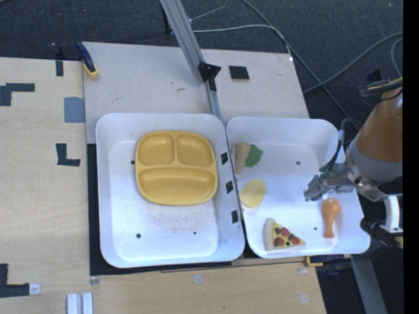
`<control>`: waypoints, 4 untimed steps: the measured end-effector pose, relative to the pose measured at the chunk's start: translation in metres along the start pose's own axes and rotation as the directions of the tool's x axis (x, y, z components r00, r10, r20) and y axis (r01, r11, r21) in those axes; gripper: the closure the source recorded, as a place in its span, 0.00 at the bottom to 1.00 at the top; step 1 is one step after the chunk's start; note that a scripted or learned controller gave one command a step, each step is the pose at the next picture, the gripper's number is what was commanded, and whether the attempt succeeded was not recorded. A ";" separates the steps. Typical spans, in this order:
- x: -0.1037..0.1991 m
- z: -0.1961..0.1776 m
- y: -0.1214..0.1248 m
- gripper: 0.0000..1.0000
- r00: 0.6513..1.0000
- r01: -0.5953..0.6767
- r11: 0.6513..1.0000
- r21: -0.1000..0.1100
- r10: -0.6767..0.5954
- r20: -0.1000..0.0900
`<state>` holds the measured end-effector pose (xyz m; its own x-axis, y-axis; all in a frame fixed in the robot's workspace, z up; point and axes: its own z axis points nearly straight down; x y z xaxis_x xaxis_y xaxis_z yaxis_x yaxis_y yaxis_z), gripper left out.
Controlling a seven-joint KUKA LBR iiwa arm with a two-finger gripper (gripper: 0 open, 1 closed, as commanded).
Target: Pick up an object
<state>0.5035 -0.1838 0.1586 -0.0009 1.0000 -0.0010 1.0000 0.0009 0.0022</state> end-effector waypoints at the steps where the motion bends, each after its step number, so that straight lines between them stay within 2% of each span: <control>1: 0.001 -0.063 0.000 1.00 1.000 0.001 1.000 -0.002 -0.001 0.001; 2: 0.005 -0.112 -0.007 1.00 1.000 0.001 1.000 -0.002 -0.001 0.000; 4: 0.121 -0.108 0.000 1.00 1.000 0.006 1.000 0.002 -0.006 -0.002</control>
<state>0.5033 -0.0624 0.2667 -0.0069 1.0000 0.0009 1.0000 0.0069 -0.0002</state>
